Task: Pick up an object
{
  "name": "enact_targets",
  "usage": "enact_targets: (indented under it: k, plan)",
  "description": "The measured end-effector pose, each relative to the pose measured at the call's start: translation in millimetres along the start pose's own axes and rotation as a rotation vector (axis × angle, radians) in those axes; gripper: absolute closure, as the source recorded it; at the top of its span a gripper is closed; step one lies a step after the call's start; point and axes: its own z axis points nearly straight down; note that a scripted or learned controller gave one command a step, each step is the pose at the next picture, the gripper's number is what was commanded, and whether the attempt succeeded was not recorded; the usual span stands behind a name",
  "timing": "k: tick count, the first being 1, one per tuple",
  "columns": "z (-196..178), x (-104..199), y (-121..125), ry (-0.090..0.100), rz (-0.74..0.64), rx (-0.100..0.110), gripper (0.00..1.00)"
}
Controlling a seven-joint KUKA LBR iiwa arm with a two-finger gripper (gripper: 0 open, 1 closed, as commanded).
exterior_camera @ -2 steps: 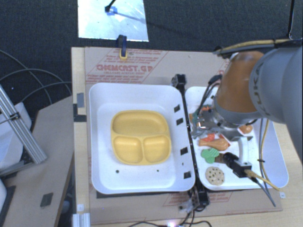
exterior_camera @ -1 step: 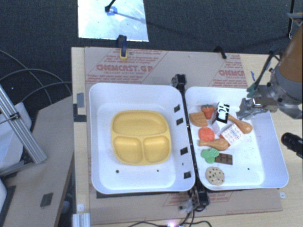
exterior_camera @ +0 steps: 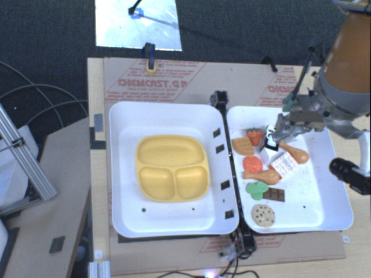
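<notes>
Gripper [exterior_camera: 275, 133] first: we see it low over the right bin [exterior_camera: 324, 213], above the toy food, though how it is set we cannot tell. Just beside it lies the drumstick [exterior_camera: 293, 152], long axis slanting from upper left to lower right, beside the white packet [exterior_camera: 284, 165].

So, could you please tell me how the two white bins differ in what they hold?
The left bin holds one yellow divided tray, lying flat; the right bin holds many small toy foods, including a cookie and a chocolate piece. The gripper is over the right bin. Both are shallow and white.
</notes>
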Motion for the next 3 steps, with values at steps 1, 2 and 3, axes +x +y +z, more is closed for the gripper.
enact_targets:
  k: [1, 2, 3]
  plan:
    - [-39.7, 69.3, 27.4, -0.001, 0.003, 0.003, 1.00]
    - [37.1, 130.3, -1.1, -0.001, 0.002, 0.015, 1.00]
    - [22.4, 126.7, 1.6, -0.001, 0.002, 0.006, 1.00]
